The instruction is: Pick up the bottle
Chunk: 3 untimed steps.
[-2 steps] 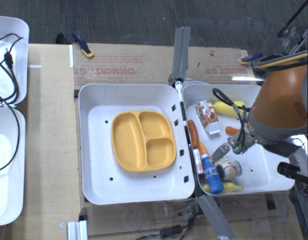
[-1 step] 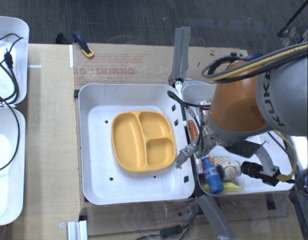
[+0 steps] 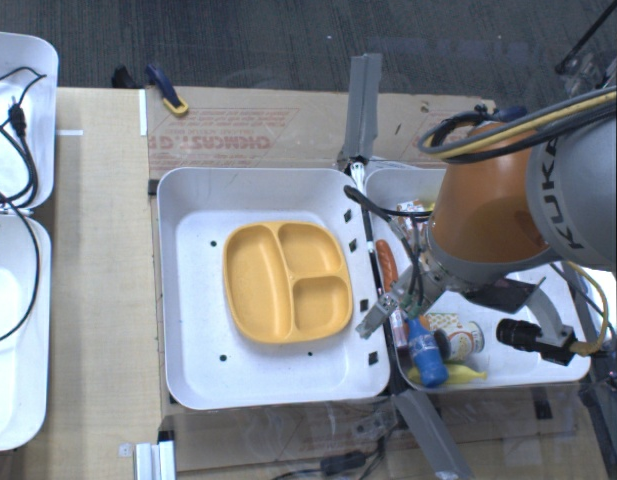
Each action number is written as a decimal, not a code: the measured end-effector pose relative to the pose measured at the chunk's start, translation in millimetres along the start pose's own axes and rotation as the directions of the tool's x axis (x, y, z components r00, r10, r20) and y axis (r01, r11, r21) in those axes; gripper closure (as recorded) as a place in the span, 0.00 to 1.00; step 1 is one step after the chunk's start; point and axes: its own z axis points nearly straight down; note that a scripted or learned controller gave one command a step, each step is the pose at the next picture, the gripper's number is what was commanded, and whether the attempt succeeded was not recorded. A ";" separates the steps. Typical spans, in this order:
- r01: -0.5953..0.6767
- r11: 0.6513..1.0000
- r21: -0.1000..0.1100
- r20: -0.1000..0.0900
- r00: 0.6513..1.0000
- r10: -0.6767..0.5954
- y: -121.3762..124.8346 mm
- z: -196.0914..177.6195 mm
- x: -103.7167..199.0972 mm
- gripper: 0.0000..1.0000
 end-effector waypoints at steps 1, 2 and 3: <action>0.130 0.992 0.000 -0.001 0.992 -0.130 -39.6 0.4 -45.6 0.00; 0.308 0.951 0.000 -0.001 0.951 -0.308 -14.8 0.6 -17.2 0.00; 0.304 0.953 0.000 -0.001 0.953 -0.304 -14.2 -7.2 -18.7 1.00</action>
